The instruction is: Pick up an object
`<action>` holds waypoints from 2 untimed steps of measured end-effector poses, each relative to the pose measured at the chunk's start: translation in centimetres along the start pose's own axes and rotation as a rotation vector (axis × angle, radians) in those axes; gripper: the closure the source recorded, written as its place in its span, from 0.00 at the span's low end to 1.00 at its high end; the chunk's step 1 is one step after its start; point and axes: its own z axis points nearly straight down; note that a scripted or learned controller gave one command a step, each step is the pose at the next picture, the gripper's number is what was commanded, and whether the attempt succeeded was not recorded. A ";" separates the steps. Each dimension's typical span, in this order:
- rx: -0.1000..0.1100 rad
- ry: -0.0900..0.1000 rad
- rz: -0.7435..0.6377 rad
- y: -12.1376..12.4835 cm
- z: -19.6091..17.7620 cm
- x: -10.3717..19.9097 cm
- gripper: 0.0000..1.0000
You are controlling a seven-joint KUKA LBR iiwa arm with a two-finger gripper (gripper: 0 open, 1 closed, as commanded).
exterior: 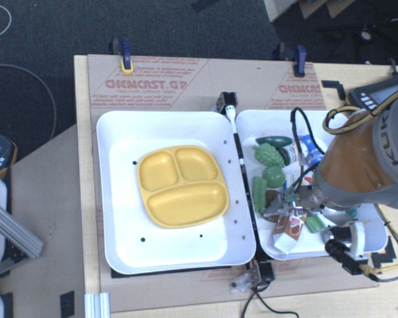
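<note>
Arm (358, 164) fills the right side, grey with orange band, its gripper (288, 207) down in the right bin (252, 121) among the clutter; can't tell the claw's state from this angle. Pile around it: green plastic pieces (270, 156), long green piece (259, 192), small brown-and-white carton (292, 227), blue-white packet (310, 148). Left bin (113, 197) holds a yellow three-compartment plate (182, 185); red "CHEMCAST" is printed on the brown board (146, 81) behind.

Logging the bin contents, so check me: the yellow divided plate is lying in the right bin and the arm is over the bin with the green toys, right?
Not quite. The camera view shows the yellow divided plate lying in the left bin, not the right one. The arm is over the right bin with the green toys, as you said.
</note>
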 end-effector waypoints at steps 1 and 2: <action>-0.009 -0.003 0.000 0.2 -1.4 -0.1 1.00; -0.012 -0.005 0.002 0.2 -2.4 -0.1 1.00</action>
